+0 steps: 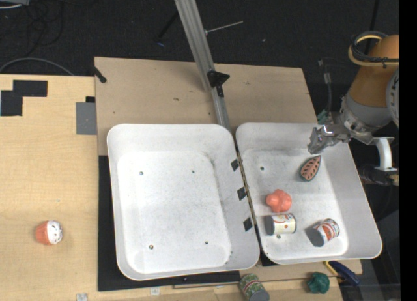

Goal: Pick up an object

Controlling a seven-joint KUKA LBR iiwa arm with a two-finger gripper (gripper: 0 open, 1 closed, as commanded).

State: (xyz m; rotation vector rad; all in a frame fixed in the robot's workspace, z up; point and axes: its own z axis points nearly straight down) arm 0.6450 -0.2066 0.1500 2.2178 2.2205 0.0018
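Note:
The right bin [273, 140] holds an oval grey and red watermelon-slice toy [311, 169], a lumpy red-orange toy [279, 200], a small white can on its side [282, 224] and a grey and red can on its side [323, 232]. My gripper [319, 141] hangs over the bin's far right part, just above and beyond the watermelon-slice toy. Nothing shows between its fingers. The arm comes in from the right edge.
The left bin [124, 140] sits beside the right one, with black clips along the shared rim. A metal rail [199, 45] slants down toward the bins. On the bench lie an orange and white ball [49, 232], a dark can [251, 286] and a green toy [318, 283].

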